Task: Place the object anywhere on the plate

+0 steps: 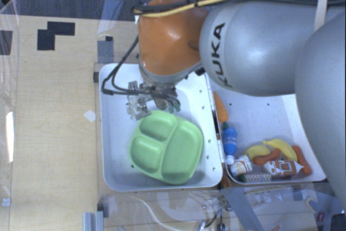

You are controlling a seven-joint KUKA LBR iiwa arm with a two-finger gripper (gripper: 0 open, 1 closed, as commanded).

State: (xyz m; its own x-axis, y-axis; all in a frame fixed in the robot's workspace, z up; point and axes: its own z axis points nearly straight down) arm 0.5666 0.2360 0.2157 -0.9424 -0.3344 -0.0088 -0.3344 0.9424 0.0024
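Pale wood bench (48, 132) fills the left side, with black block-shaped marks (54, 34) near its far edge. Next comes the left white bin (113, 170), and in it lies a green plate (166, 147) with three compartments, slightly tilted and set toward the bin's near right part. Just above the plate's far edge hangs the gripper (153, 100), a cluster of grey metal parts under the orange band (167, 35) of the arm; a black cable (116, 76) loops from it across the bin's far left corner. Whether the gripper is spread or closed cannot be told from this angle, and nothing can be made out in its grasp.

Along the divider between the bins lies an orange carrot-like piece (220, 108), and just nearer than it a blue bottle (230, 140) with a white cap. The right white bin (270, 111) holds the other objects bunched in its near corner: a yellow banana (278, 146), a red sausage-like item (267, 157), a small carton (278, 169) and a white-labelled container (241, 166), all touching or nearly touching. None of these objects rests on the plate. The large grey arm (259, 46), lettered KUKA, covers the upper right.
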